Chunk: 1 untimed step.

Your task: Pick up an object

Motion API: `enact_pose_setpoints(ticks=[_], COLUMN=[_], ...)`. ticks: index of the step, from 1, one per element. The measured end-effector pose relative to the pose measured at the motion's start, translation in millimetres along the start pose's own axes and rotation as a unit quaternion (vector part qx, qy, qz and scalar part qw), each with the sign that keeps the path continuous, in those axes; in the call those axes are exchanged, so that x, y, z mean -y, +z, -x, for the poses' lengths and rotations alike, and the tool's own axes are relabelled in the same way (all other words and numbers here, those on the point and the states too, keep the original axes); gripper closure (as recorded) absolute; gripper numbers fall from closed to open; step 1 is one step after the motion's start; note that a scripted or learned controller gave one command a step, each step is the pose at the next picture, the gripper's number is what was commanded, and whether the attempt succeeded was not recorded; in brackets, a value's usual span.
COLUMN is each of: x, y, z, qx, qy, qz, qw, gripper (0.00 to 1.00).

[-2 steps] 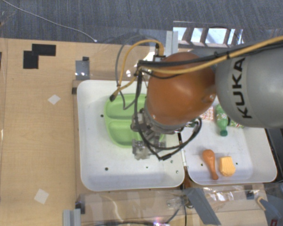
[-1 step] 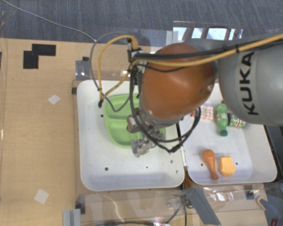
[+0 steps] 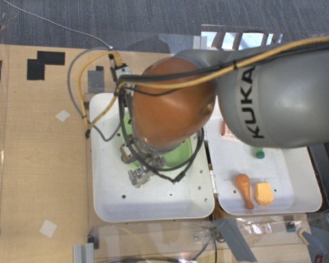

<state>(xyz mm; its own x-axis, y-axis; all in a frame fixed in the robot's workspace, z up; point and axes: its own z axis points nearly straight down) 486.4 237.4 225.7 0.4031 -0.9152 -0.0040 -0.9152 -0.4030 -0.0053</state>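
The metal two-finger claw hangs low over the left white plastic bin, at the frame's centre-left, just under the arm's orange wrist dome; whether it is released or clenched cannot be told, and nothing is seen held in it. Below it, toward the bottom of the frame, the left bin's floor lies bare as far as the near rim, giving open room there and along the bin's left wall. Black cables loop just to the claw's right, near the divide between the two bins. A light green flat object lies in the left bin just up and to the right of the claw, partly hidden under the dome and crossed by the cables.

In the right white bin, at lower right, an orange carrot-shaped piece lies just beside a yellow block, both well apart from the claw. Higher in that bin sits a small green round piece, close under the grey arm body. A yellow hose arcs past the left bin's upper left corner over the tan bench.
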Motion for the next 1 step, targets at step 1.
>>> enact_pose_setpoints(ticks=[1], x=[-0.3], y=[17.8], z=[-1.4], qx=[0.0], qy=[-0.243], qz=[0.001], qw=[0.97], gripper=[1.0])
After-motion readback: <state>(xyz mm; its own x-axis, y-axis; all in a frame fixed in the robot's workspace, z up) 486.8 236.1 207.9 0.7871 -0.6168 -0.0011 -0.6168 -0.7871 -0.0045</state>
